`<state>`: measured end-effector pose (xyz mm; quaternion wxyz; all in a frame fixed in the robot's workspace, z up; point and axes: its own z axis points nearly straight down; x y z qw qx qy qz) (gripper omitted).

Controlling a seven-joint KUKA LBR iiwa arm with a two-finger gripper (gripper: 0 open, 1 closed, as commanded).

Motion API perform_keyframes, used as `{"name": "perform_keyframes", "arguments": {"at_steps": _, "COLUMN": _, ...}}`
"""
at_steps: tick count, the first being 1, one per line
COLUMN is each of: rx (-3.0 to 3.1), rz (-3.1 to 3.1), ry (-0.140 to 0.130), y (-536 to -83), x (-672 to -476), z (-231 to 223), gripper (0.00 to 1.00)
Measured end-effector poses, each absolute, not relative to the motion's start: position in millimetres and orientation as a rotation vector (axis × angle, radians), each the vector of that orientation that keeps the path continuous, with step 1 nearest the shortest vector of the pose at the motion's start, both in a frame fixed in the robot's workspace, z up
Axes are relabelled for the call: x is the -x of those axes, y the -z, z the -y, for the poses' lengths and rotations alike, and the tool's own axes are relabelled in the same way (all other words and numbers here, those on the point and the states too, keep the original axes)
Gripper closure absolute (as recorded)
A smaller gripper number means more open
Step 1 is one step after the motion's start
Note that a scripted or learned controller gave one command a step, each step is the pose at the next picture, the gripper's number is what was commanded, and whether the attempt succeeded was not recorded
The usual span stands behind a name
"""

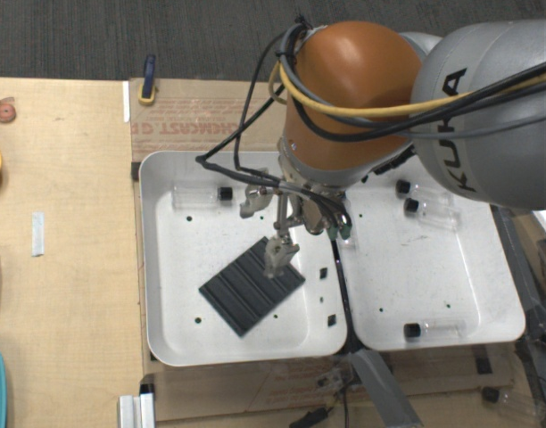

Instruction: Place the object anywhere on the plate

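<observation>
— Well, the dark ribbed plate [252, 285] lies flat in the left bin [166, 328], tilted on a diagonal, and the jaws [279, 255] hang right over its upper corner.

— Holding anything?

— Something small and grey sits at the tip, but whether the jaws are clenched or released I cannot tell.

— So the job is unfinished?

— I'd judge so; nothing rests loose on the plate. The right bin [487, 328] and the tan worktop [68, 194] sit apart.

"KUKA" in black caps on grey arm housing [487, 114], upper right. Red print on brown cardboard sheet [210, 119] behind bins, upside down, not legible.
</observation>
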<state>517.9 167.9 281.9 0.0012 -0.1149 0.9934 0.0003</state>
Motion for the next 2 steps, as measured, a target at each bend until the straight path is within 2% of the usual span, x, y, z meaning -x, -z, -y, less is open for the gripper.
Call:
{"name": "perform_keyframes", "arguments": {"at_steps": 1, "rx": 0.353, "rz": -3.116, "ry": -0.002, "y": -290.7, "x": -519.3, "z": -167.3, "gripper": 1.00}}
{"name": "perform_keyframes", "arguments": {"at_steps": 2, "rx": 0.781, "rz": -3.039, "ry": -0.002, "y": -300.3, "x": -562.4, "z": -174.7, "gripper": 1.00}}
